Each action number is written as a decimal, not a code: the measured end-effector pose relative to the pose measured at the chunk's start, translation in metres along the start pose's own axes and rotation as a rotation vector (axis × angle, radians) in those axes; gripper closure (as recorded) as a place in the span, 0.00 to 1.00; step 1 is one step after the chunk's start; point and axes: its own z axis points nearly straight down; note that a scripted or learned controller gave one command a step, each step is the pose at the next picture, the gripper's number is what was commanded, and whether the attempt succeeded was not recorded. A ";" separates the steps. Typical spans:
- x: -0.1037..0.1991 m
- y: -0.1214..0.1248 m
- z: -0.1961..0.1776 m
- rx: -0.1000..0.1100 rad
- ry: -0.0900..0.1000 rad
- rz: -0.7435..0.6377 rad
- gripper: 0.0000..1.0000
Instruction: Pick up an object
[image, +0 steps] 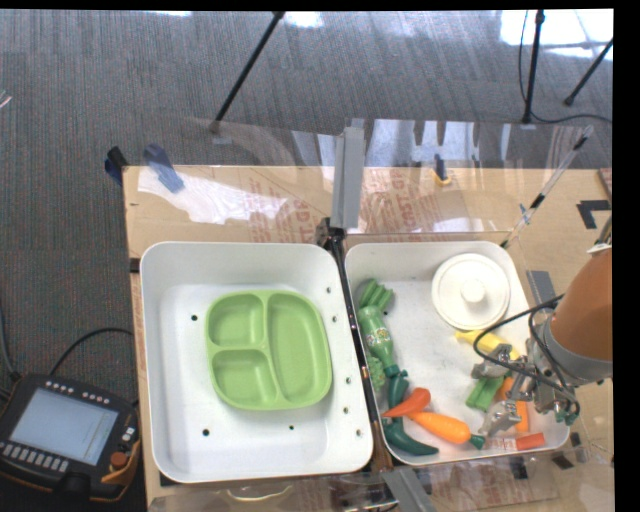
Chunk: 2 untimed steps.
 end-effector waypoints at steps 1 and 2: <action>0.011 0.040 0.003 0.000 0.009 0.057 0.00; 0.011 0.042 -0.006 0.000 0.013 0.052 1.00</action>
